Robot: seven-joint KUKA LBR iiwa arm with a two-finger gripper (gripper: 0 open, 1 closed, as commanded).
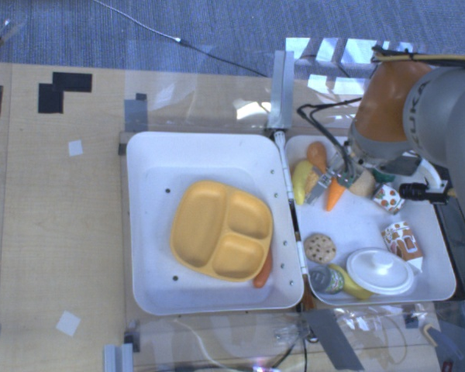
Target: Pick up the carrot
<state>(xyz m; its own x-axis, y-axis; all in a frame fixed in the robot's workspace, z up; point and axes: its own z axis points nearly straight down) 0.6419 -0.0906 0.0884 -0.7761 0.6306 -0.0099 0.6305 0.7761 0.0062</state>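
camera view, nearest the bottom edge: the right bin (446, 285) bears a white lidded bowl (381, 270), a yellow banana (353, 284) touching a small dark can (323, 279) whose label is too blurred to read, and a chocolate-chip cookie (319, 247). a small white carton with orange-brown print (403, 240) lies just beside the bowl; its writing cannot be made out. the left bin (147, 208) bears a yellow divided plate (221, 229), with an orange-red sausage-shaped item (263, 272) tucked against the plate's lower right edge.

farther back in the right bin, the carrot (335, 194) lies tilted, its point toward the bottom of the view, just beside a yellow fruit-like item (302, 180) and an orange rounded item (317, 155). the gripper (331, 179) hangs right at the carrot's upper end; its grey fingers (320, 186) stand apart, with the carrot just beside them rather than clamped between them. a white ball with red spots (387, 198) sits to the right. the arm (418, 103) rises beyond.
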